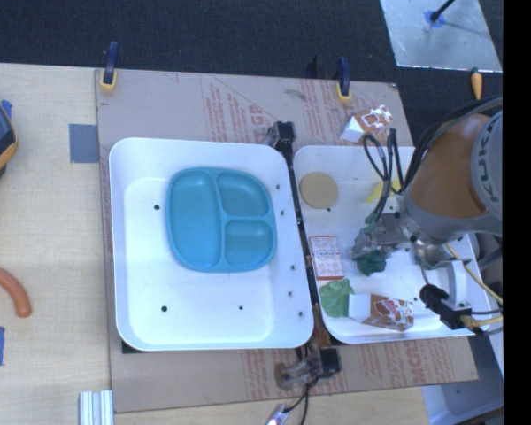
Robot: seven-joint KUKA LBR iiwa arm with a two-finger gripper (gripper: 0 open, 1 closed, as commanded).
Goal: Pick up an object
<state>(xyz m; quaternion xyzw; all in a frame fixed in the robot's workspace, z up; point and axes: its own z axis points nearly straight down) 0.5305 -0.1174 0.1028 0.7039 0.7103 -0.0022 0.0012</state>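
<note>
The gripper (376,244) sits low in the right bin (332,161), just above a dark green object (370,263); whether its fingers are apart cannot be told. Crowded neighbours beside that object could cause a snag or miss.

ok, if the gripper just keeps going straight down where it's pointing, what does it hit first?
Most likely the small dark green object in the right-hand white bin: the gripper hangs just above it, pointing down. Depth is unclear from this slanted view, so it may already be touching it.
</note>
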